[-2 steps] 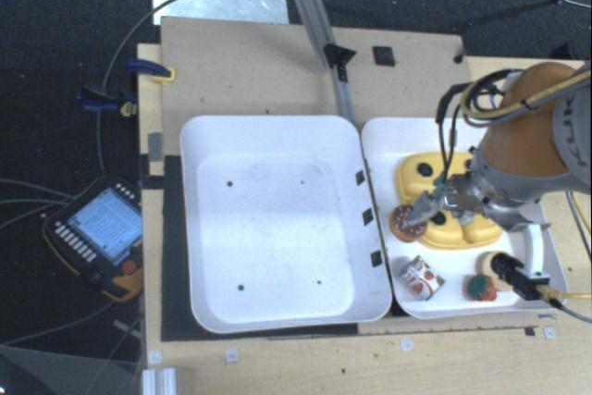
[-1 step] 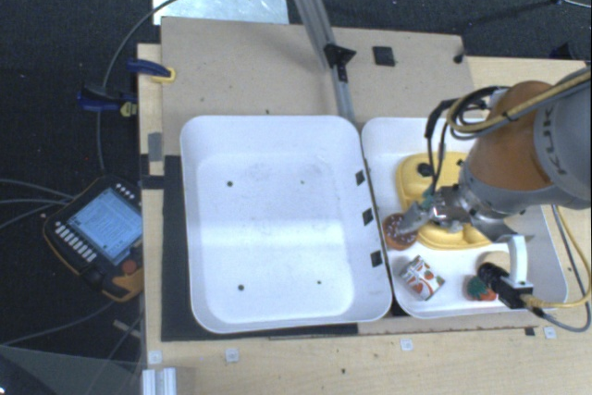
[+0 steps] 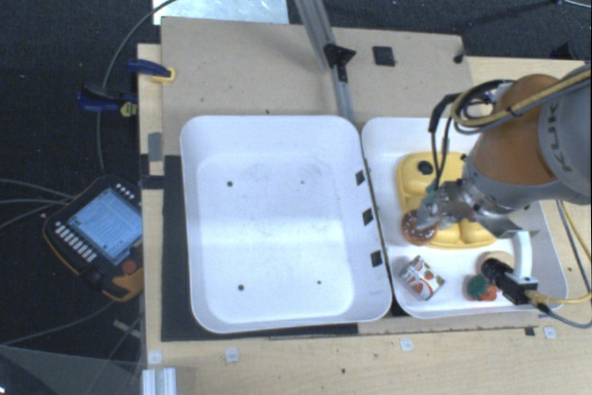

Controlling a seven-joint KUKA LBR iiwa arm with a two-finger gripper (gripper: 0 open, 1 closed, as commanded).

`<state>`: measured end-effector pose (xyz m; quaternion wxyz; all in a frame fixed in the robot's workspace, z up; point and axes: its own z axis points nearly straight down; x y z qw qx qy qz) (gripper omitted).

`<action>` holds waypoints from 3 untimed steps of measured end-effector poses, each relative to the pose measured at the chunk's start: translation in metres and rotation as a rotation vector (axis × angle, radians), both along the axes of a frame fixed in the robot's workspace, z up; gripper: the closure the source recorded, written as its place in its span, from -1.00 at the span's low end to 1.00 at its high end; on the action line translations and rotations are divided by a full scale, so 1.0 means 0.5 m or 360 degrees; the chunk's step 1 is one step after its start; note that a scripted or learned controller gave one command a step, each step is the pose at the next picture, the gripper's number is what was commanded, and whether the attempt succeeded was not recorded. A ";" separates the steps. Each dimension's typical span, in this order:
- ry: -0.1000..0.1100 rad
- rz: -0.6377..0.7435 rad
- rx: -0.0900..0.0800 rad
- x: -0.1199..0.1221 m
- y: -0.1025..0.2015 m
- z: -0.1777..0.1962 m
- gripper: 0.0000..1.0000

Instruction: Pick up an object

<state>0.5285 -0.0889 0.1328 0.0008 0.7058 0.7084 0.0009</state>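
My gripper (image 3: 428, 216) is down in the right bin (image 3: 384, 143), reaching in from the right. It sits at the front left edge of a yellow toy (image 3: 421, 176) with a dark spot on top. A small brown round thing (image 3: 412, 226) lies right beside the gripper's tip, on its left. The arm hides part of the yellow toy. Nearer the front of the bin lie a small white and red can-like thing (image 3: 423, 278) and a red and green thing (image 3: 480, 289).
The left bin (image 3: 268, 217) stands beside the right one, their rims meeting at a divider with black clips (image 3: 368, 216). A grey pole (image 3: 314, 5) slants over the bench's back. A handheld pendant (image 3: 97, 231) lies off the bench at left.
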 end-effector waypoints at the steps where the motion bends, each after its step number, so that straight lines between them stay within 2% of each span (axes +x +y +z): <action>1: -0.0007 -0.0004 -0.0003 -0.004 -0.020 0.109 1.00; 2: -0.0008 0.0000 -0.0003 0.010 -0.038 0.211 1.00; 3: -0.0004 0.0002 -0.0001 0.013 -0.038 0.269 1.00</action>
